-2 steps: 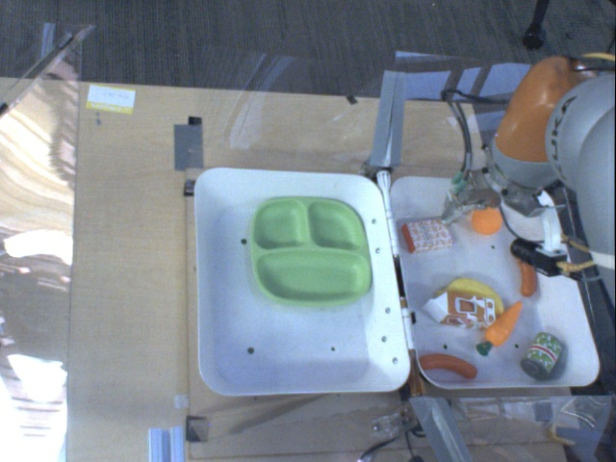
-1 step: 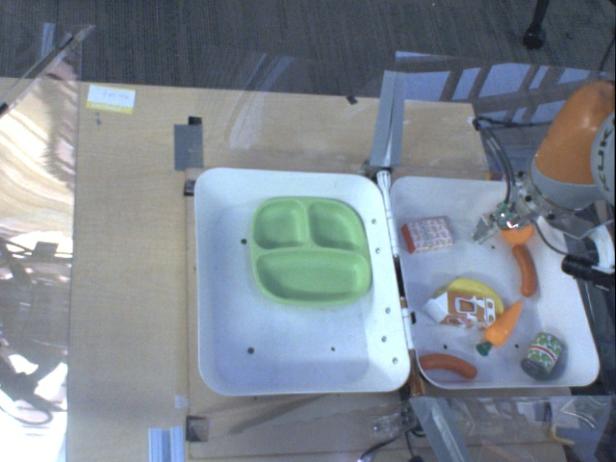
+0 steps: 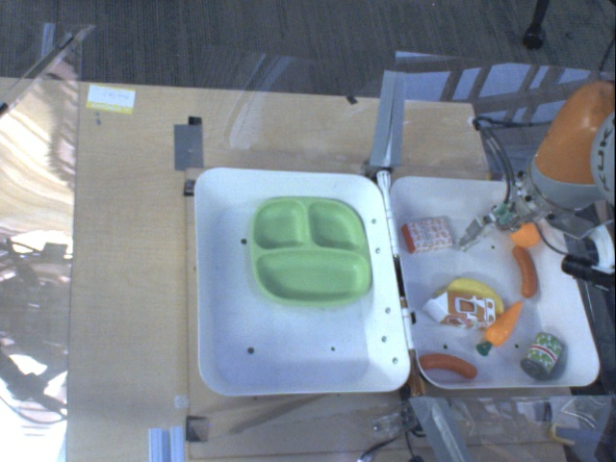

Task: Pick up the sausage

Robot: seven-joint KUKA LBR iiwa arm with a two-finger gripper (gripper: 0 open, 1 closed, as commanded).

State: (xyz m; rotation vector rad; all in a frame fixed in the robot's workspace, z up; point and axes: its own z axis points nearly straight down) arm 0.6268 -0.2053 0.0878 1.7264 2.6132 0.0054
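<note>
A red-brown sausage [image 3: 448, 365] lies along the front edge of the right bin [image 3: 433, 192]. A second, orange-red sausage-like piece [image 3: 526, 272] lies lengthwise towards the right side of that bin. My gripper [image 3: 478, 229] hangs low over the bin's back half, between a red-and-white packet [image 3: 426, 234] and a small orange piece [image 3: 526, 236]. It is well apart from both sausages, and I see nothing held in it. The arm's orange band [image 3: 575, 142] is above the bin's back right corner.
In the right bin also lie a yellow piece with a small carton [image 3: 467, 304] on it, a carrot [image 3: 502, 325] and a green can [image 3: 544, 354]. The left bin [image 3: 221, 335] holds a green divided plate [image 3: 311, 250]. Cables [image 3: 500, 152] run behind the arm.
</note>
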